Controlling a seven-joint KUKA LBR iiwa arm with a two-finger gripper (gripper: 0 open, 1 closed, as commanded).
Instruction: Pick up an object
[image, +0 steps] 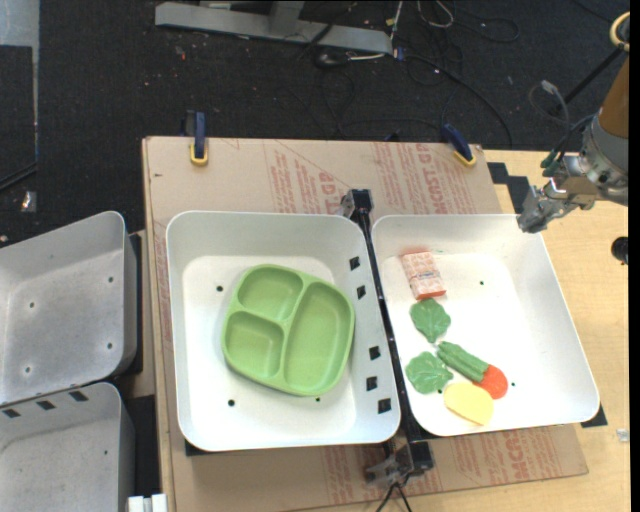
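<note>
One green pod (462, 359) — long axis diagonal (lower-right)

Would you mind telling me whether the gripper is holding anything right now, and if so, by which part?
Nothing is held: the gripper hangs over the right bin's far corner, with no object at its tip.

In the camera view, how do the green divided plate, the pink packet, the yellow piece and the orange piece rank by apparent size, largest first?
1. green divided plate, by far the largest.
2. yellow piece and pink packet: these look about alike, so I do not rank them.
3. orange piece, smallest, though partly hidden.
</note>
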